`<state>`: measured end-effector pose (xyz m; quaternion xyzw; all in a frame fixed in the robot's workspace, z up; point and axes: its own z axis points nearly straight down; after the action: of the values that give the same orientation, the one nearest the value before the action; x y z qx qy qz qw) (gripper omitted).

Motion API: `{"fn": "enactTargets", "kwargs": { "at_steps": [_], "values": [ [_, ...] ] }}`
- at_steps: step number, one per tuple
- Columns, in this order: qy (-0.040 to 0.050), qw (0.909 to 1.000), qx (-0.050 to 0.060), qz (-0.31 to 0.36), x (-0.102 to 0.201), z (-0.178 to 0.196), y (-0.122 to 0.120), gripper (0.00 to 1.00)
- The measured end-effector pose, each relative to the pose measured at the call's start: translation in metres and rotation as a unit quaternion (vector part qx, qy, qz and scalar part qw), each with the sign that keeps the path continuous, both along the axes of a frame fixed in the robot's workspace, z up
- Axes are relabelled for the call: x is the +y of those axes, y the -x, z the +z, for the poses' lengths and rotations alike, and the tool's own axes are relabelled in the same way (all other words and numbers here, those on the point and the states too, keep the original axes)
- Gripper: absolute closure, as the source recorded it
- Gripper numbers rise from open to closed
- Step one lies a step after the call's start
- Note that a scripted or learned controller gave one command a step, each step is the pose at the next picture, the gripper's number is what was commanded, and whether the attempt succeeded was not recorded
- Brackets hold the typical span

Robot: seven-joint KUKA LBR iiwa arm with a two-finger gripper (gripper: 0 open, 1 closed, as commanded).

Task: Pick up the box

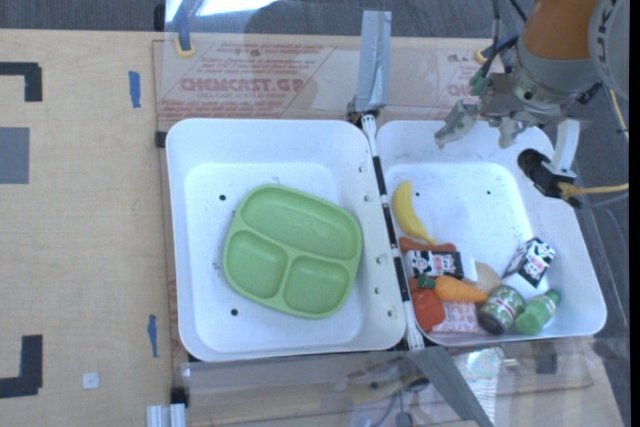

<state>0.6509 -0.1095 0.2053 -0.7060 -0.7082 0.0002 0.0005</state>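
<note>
We count two small boxes with black-and-white cow print in the right bin [470, 200]: one box [434, 262] lies flat near the bin's left wall, red-edged, just below the banana; a second small carton [534, 262] stands tilted toward the right wall. Which one the task means we cannot tell. Around them, one each: a curved yellow banana [409, 210], smooth; an orange carrot [460, 290], tapered, touching the flat box's lower edge; a red rounded item [427, 310] below it; a round dark-lidded jar [499, 308]; a green bottle [538, 311] lying beside the jar. The left bin [200, 165] holds one light-green plastic tray [290, 250], rounded, with three compartments. Both bins are shallow, white, speckled. The gripper [478, 120] hangs above the right bin's far edge, well apart from both boxes; its fingers are spread open with nothing between them.
</note>
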Motion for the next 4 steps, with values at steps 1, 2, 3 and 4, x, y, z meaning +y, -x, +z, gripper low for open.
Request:
{"fn": "enactTargets", "kwargs": {
  "at_steps": [1,2,3,4],
  "values": [
    [0.0008,0.9914,-0.003,0.131,0.005,-0.108,0.009,0.00],
    [0.0008,0.9952,-0.002,0.098,-0.009,-0.119,0.065,0.00],
    [0.0010,0.9883,-0.003,0.152,0.011,-0.119,-0.005,0.00],
    [0.0012,0.9950,-0.003,0.099,-0.009,-0.119,0.066,0.00]
  ]
}}
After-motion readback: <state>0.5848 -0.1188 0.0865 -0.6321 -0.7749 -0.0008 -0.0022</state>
